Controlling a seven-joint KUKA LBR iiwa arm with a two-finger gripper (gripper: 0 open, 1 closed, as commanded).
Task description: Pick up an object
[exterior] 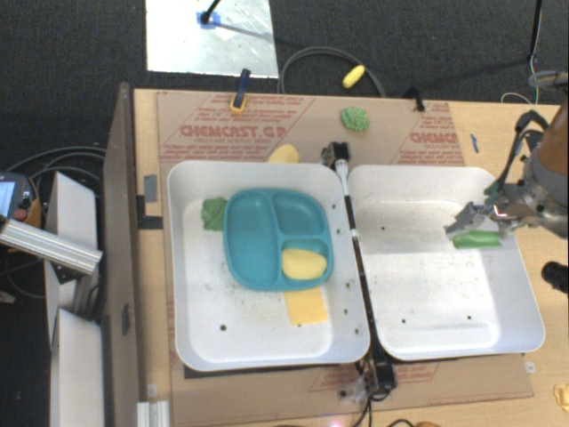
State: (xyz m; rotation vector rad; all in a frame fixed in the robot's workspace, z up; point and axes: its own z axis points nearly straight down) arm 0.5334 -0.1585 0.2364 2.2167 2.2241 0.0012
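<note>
We see the tool (pixel 476 225) at three o'clock in the right bin (pixel 427 327), its fingers closed around a green object (pixel 480 238). To finish well, we judge we should lift straight up, slowly, keeping the grip square so it doesn't slip.

The arm (pixel 544 163) enters from the right edge of the camera view, above the right bin's (pixel 427 341) far right corner, with its grey wrist leaning leftward and down over that bin's right rim. Cables loop along the wrist's upper side. The gripper (pixel 468 225) hangs over the upper right part of the right bin's floor, jaws pointing left and downward. A slim green object (pixel 480 238) lies right at the jaw tips; whether it is pinched between them cannot be made out.
</note>
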